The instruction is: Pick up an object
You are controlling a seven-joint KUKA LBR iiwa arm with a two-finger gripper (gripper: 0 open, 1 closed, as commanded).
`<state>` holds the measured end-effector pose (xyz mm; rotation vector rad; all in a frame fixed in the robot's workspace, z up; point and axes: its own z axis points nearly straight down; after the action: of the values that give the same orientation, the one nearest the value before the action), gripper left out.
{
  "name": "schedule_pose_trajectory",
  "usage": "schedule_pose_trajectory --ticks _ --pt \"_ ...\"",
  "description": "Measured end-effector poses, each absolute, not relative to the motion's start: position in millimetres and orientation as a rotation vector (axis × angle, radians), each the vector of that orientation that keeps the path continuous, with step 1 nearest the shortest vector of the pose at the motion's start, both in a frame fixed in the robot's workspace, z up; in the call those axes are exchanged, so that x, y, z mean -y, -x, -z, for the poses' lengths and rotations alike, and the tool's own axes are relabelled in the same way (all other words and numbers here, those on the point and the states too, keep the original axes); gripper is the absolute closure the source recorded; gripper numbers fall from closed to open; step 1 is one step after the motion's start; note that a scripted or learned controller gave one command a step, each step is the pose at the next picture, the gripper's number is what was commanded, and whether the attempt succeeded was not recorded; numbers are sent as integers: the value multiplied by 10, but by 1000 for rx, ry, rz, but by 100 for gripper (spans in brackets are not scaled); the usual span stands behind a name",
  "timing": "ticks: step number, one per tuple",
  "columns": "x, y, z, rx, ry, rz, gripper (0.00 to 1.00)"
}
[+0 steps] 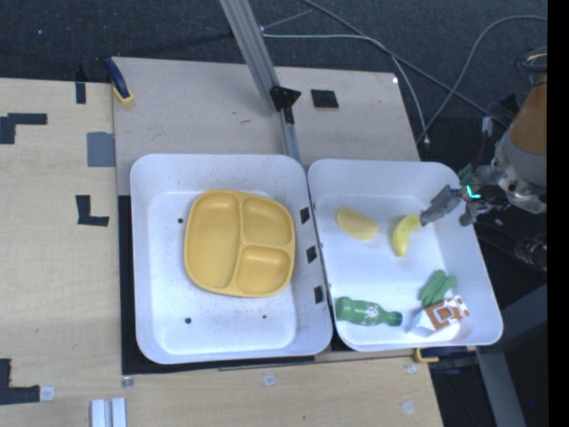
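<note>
Nearest the lower edge of the frame, the right bin [484, 274] holds a green bottle [366, 312] lying on its side along its bottom wall, and to the right of it a small orange-and-white carton [444, 314] with a green leafy piece [436, 286] just above it, the two close together or touching. Higher in the same bin lie two yellow pieces: a lemon-like one [357, 224] toward the bin's left side and a banana-like one [404, 234] just right of centre, apart from each other. The left bin [156, 265] carries a yellow divided plate [239, 242] in its middle.

The claw [442, 205] sits at the upper right of the right bin, just beside the banana-like piece, with the arm [524, 149] entering from the right edge. I cannot tell how the claw stands, and nothing shows as gripped in it.

The banana-like piece looks the likeliest thing to be picked, being closest. The risk, as I judge it, is that the claw comes down off-centre on its curved, smooth body and nudges it aside instead of gripping it. The bin's sloped right wall is near, which could foul a descent there. Beyond the bins, the pale surface [204, 105] bears a slanted metal pole [253, 43], and cables trail across the dark floor at the top.
</note>
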<state>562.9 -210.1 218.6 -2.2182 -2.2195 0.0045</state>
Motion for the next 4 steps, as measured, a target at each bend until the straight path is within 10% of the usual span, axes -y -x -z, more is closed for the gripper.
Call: schedule_pose_trajectory --ticks 4 --pt "2058 -5675 -840 2225 2223 -2 0"
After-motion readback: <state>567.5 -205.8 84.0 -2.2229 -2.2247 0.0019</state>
